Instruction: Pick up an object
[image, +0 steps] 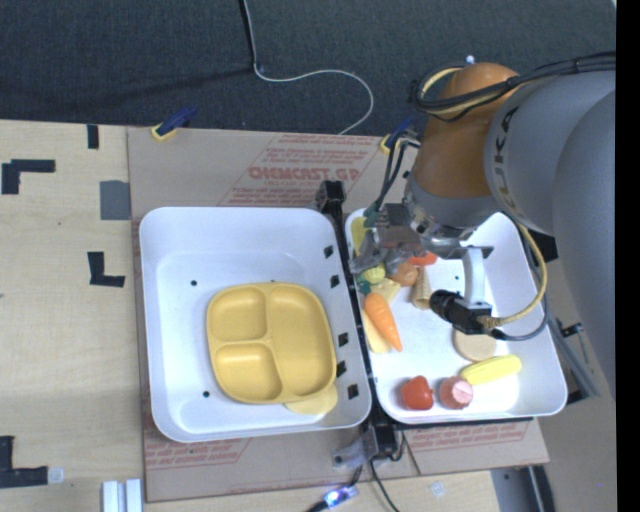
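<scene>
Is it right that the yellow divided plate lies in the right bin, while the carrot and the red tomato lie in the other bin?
Not quite. The camera view shows the yellow divided plate in the left bin, not the right one. The carrot and the red tomato lie in the other bin, the right bin.

One fixed camera looks down aslant on both white bins.
</scene>
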